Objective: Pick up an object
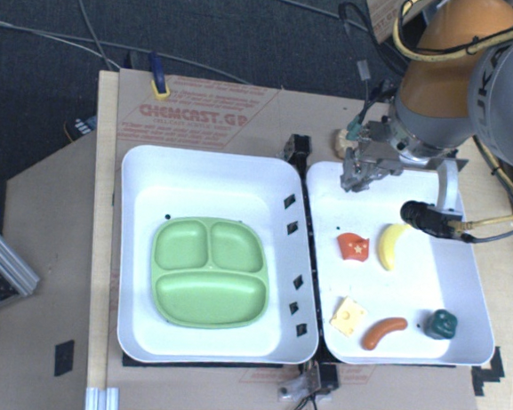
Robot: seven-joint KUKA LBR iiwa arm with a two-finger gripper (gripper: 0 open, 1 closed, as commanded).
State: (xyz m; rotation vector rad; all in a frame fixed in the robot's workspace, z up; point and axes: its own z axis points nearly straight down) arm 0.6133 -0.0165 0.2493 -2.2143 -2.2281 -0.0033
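Note:
The right bin holds a red strawberry-like piece, a yellow banana, a pale cheese wedge, a brown sausage and a dark green pepper. My gripper hangs over the bin's far left corner, well behind the red piece and apart from every object. Nothing shows between its fingertips.
The left bin carries a green divided plate. A black clip-studded divider runs between the bins. A black cable fitting juts over the right bin just behind the banana. Cardboard lies under both bins.

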